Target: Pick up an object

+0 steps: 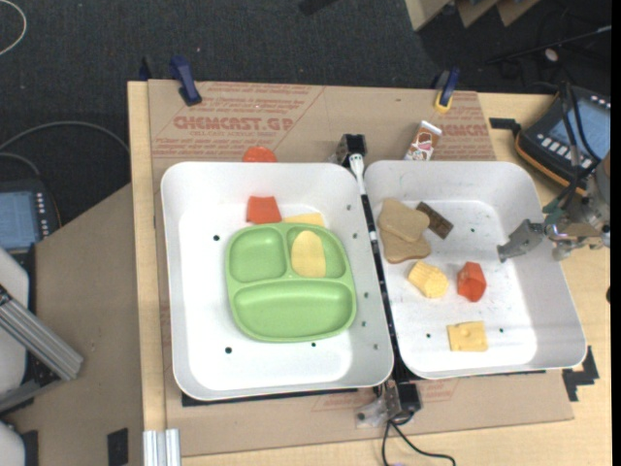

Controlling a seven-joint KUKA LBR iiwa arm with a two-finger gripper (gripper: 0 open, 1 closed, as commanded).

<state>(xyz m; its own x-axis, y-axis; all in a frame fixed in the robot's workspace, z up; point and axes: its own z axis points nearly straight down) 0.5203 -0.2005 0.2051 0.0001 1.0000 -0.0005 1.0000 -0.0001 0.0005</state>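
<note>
Worktop (291, 115), brown board surface, carrying two shallow white bins side by side. Left bin (194, 289): one green divided plate (286, 304) at centre, with a pale yellow piece (309, 253) lying in its upper right compartment; one orange-red block (263, 209) just beyond the plate's far edge; one yellow piece (305, 219) beside that block, partly behind the plate rim. Right bin (505, 192): two tan bread-shaped slices (403, 231) overlapping near the inner wall; one dark brown bar (435, 219) touching the upper slice; one yellow chunk (428, 281) below the slices; one red piece (472, 282) just right of the chunk, upright; one yellow cheese-like square (468, 337) near the front wall, apart from the rest. End effector (514, 246): at the right bin's right side, above the bin floor, near the red piece but not touching it; nothing seen between its fingers; whether they are spread or pressed together cannot be told
</note>
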